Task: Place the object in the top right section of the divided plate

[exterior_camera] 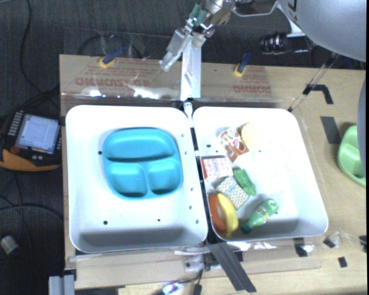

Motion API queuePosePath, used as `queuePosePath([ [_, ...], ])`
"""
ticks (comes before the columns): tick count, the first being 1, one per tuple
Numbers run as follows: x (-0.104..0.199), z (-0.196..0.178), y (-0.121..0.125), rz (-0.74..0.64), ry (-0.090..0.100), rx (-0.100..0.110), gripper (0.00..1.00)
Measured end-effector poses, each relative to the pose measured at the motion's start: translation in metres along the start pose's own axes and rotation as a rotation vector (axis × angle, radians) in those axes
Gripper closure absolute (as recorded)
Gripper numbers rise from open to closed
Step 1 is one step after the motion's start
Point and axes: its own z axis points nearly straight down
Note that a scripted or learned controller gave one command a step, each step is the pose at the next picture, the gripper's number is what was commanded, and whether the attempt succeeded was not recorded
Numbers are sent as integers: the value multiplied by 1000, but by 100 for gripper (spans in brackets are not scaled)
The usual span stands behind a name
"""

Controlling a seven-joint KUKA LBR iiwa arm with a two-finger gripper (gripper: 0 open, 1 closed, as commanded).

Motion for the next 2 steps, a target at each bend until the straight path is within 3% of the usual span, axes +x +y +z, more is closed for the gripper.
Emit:
queuePosePath([
  [1,2,1,-2,-186,0,1,0],
  [2,2,1,-2,-186,0,1,0],
])
